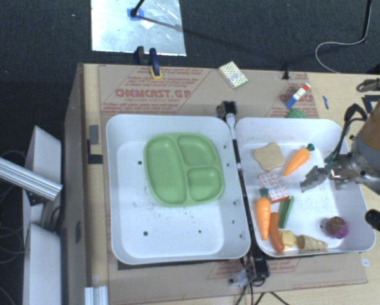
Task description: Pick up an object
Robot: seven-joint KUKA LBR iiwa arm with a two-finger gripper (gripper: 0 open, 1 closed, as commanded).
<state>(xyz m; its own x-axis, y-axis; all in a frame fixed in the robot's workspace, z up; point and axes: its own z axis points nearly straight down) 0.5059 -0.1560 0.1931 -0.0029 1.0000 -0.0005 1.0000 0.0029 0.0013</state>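
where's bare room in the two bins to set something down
Left bin: bare floor all round the green divided plate, widest along the near wall. Right bin: bare patch between the pincer and the purple ball. Crowded along its left side: bread slice, carrots, ice cream cone.

Right bin holds two carrots, toast, a purple ball, a cone, all lying loose.

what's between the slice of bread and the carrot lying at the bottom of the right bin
In the camera view, a small red-and-white patterned packet lies between the bread slice and the lower carrot, just above the carrot's top end.
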